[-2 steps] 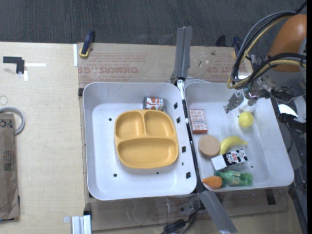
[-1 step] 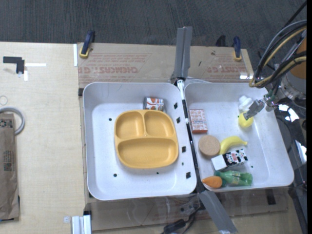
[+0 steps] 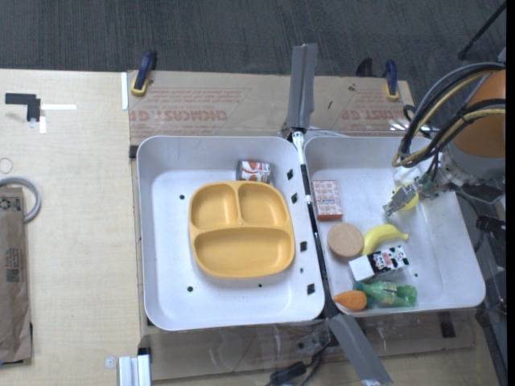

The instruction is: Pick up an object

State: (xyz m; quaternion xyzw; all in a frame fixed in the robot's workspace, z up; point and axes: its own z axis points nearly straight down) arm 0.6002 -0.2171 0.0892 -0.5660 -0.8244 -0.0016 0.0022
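Observation:
My gripper (image 3: 401,201) hangs over the right bin (image 3: 451,240), near its upper middle, at the end of the grey arm with the orange band (image 3: 483,135). Just below and left of it lies a yellow banana (image 3: 384,236), apart from the gripper. A round tan disc (image 3: 345,240) sits left of the banana. A small red-and-white box (image 3: 327,199) lies near the bin's left wall. A black-and-white carton (image 3: 380,262), a carrot (image 3: 350,300) and a green vegetable (image 3: 391,294) lie along the bin's front.
The left bin (image 3: 161,240) holds a yellow divided plate (image 3: 241,227) and a small carton (image 3: 253,170) behind it. A grey divider bar (image 3: 302,87) stands between the bins at the back. Cables (image 3: 434,111) loop above the wrist.

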